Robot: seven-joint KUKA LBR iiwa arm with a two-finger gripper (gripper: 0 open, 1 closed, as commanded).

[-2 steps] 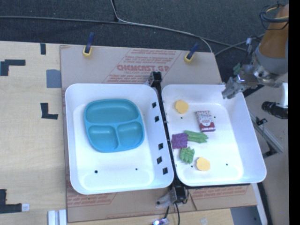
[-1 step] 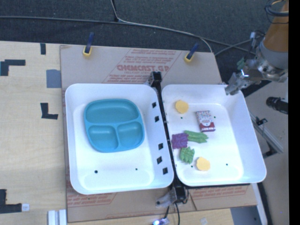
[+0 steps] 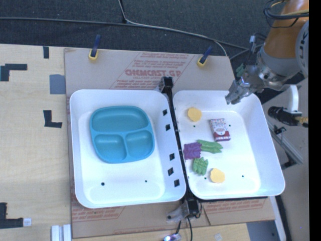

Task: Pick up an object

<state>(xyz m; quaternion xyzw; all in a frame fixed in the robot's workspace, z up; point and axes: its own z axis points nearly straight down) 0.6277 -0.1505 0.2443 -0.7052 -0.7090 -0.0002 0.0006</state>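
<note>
The right bin (image 3: 261,134) holds several small items. A round yellow piece (image 3: 194,114) lies near its far left corner, and a small red and white box (image 3: 219,129) sits at its middle. Below those lie a green leafy piece (image 3: 209,146), a purple piece (image 3: 191,150), a second green piece (image 3: 200,165) and a yellow-orange round piece (image 3: 217,175). My gripper (image 3: 233,97) hangs over the bin's far right corner, above and right of the box, with nothing seen in it.
The left bin (image 3: 80,134) holds a blue divided plate (image 3: 122,133). Black clips run along the seam between the bins (image 3: 170,134). Two yellow clamps (image 3: 93,54) (image 3: 202,61) pin the cardboard sheet at the back. A cable (image 3: 150,24) crosses the dark background.
</note>
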